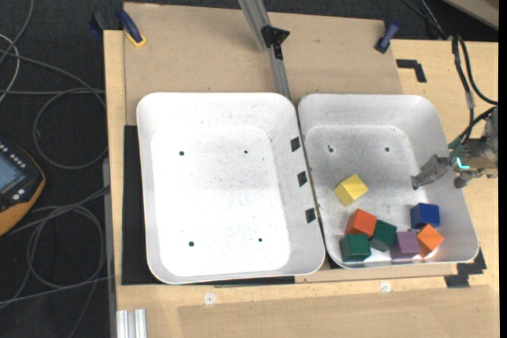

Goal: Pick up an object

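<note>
Several small blocks lie in the right bin (372, 111): a yellow block (351, 189) near its middle, and along the front wall a red-orange block (364, 222), a green block (384, 233), a dark green block (356, 248), a purple block (407, 243), an orange block (430, 237) and a blue block (425, 215). My gripper (437, 183) hangs at the bin's right side, just above and behind the blue block. It is open, with nothing between its fingers.
The left bin (158, 111) sits beside the right one, and black clips join them along the shared wall. A slanted metal rail (253, 4) runs from the top down to the bins' junction. Cables lie on the floor to the left and at the top right.
</note>
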Robot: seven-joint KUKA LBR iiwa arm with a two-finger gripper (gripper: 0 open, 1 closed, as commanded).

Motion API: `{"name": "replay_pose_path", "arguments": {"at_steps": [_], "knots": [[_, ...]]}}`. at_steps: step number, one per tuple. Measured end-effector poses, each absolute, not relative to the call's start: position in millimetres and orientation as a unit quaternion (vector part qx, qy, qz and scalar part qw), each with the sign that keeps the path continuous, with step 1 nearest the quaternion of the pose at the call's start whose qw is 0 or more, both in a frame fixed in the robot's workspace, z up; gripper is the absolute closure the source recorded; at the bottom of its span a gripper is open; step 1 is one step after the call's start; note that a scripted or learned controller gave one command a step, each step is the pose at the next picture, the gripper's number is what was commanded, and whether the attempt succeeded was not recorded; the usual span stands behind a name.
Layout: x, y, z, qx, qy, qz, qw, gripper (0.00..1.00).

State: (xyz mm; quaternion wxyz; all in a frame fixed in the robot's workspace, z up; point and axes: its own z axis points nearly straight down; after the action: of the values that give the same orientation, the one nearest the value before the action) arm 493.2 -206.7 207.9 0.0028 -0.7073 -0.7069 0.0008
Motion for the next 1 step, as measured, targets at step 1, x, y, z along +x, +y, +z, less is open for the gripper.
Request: {"name": "replay_pose_path", "arguments": {"at_steps": [1], "knots": [[494.3, -206.7, 209.9, -0.707, -0.707, -0.0002, 0.001, 0.0]]}}
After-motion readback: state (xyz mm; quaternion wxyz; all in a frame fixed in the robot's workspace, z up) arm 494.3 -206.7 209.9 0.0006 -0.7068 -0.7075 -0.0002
